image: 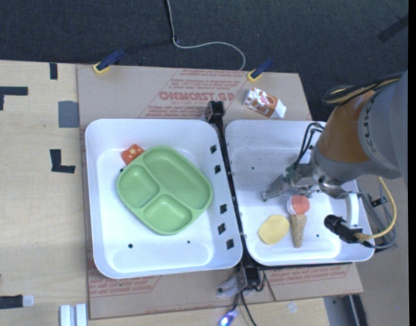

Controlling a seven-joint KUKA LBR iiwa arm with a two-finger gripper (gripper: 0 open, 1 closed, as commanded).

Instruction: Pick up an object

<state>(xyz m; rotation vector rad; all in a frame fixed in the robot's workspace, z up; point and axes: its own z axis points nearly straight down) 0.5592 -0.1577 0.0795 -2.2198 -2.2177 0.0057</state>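
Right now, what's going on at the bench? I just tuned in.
The arm reaches into the right bin from the right, its gripper low over the bin floor, just left of a toy ice cream cone and above a yellow piece. I see nothing between its fingers. In the left bin lie a green divided plate and a small orange item at its upper left edge.
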